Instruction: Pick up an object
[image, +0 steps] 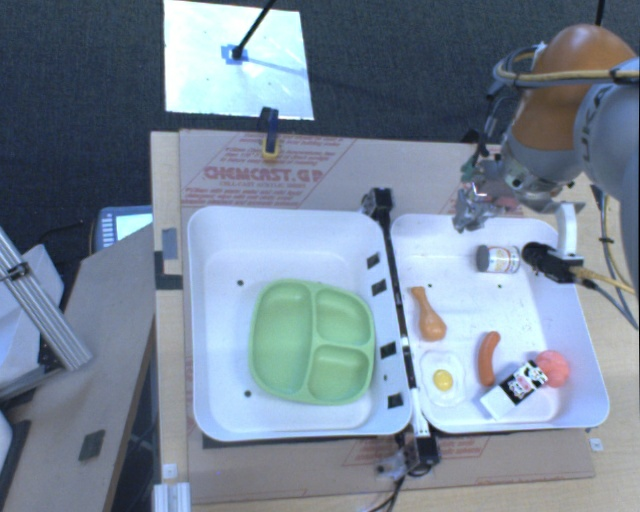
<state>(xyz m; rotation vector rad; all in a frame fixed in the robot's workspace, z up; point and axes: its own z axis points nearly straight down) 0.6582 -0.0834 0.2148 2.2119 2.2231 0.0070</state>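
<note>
Gripper (470, 215) fingers cannot be judged open or closed at the right bin's (590, 400) far rim, with the small jar (497, 259) lying just beside it, so a short centred descent is advised.

The arm (575, 95) runs off the right edge, and the small gripper (470, 212) looks blurred.

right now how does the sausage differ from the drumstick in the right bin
The sausage is reddish orange and evenly thick along its length; the drumstick is paler orange, thin at its top end and bulbous at its lower end. The sausage lies nearer the bin's front, beside the fried egg; the drumstick lies farther back, closer to the divider. Both are toy foods lying flat and untouched in the right bin.
</note>
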